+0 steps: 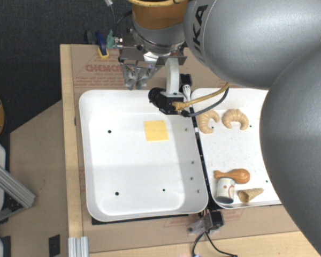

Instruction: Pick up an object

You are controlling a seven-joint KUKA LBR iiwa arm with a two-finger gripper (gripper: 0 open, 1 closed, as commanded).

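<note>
A flat yellow square (156, 130) lies in the left bin (96, 143), towards its back middle. The right bin (255, 143) holds two tan croissants (207, 121) (236, 118) at the back, and a brown drumstick-shaped toy (232, 175), a small white cup (225, 189) and a tan cone (250, 195) at the front left corner. My gripper (137, 80) hangs over the back rim of the left bin, up and left of the yellow square. It is open with nothing between its fingers.
The grey arm covers the upper right and much of the right bin. A black fitting with cables (163, 99) hangs by the divider between the bins. Cardboard (75, 197) borders the bins; a blue and yellow clip (102, 43) sits at its back edge.
</note>
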